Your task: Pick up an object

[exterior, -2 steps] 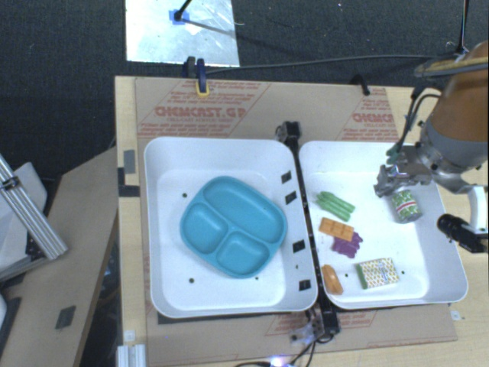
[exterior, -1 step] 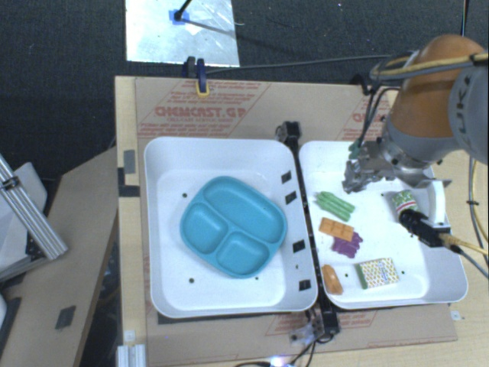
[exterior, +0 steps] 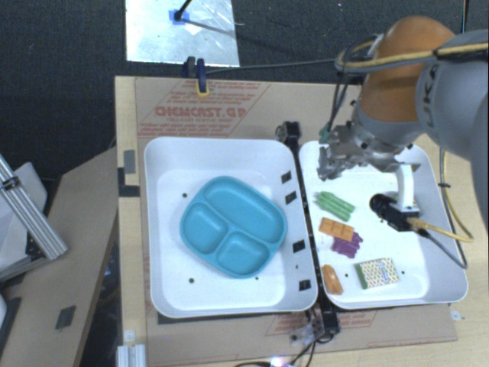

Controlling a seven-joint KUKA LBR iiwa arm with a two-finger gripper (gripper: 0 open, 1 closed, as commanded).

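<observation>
Gripper (exterior: 330, 167) hangs over far left corner of right bin (exterior: 439, 281); grip state cannot be told. Just below it lies green toy (exterior: 335, 203), likely nearest pick; orange block (exterior: 335, 228), purple piece (exterior: 346, 244) beyond. Blue plate (exterior: 233, 225) sits in left bin (exterior: 164, 205), well apart.

blue divided plate (exterior: 232, 225) in L bin (exterior: 164, 205) | maybe foil sheet (exterior: 181, 21) behind
</observation>
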